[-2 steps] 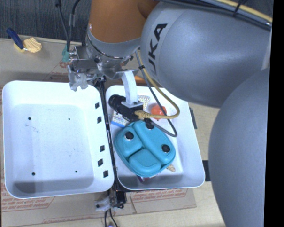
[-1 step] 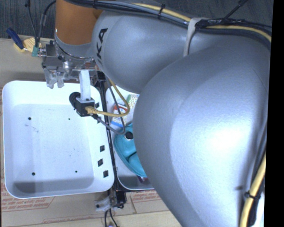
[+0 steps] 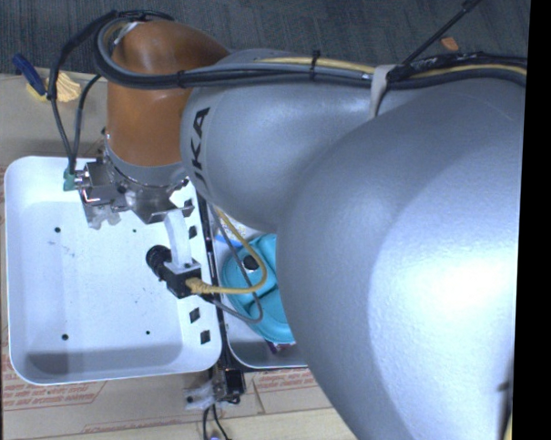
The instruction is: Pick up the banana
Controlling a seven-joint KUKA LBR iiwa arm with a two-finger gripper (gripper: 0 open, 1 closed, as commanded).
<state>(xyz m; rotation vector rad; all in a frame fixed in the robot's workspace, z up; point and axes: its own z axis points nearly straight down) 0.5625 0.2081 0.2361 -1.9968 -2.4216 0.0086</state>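
looming nearest, the grey arm covers most of the right bin - a blue object peeks out beside it. orange band sits above the wrist. gripper hangs over the left bin, near its far wall - can't tell where the banana lies.
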